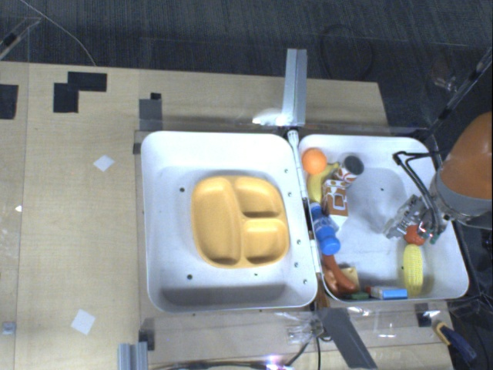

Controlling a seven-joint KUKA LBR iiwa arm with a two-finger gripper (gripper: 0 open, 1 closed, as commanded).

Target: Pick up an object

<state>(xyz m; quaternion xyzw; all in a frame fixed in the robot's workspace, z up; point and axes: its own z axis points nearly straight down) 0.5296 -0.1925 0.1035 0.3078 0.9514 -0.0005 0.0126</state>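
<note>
Hand [414,228] low in right bin [385,149], right side, over small red-orange item [417,234], just above corn cob [414,264]. Finger state: cannot tell, blurred against clutter. Nothing visibly clamped. Other candidates along left wall: orange [313,161], blue bottle [324,232], snack packet [337,193]. Yellow divided tray [239,220] in left bin [162,230]. Risks: closing on two items at once, corn rolling off, fingers hitting bin wall.

Bins [231,149] – glossy white plastic; bench [69,206] – matt wood.
</note>
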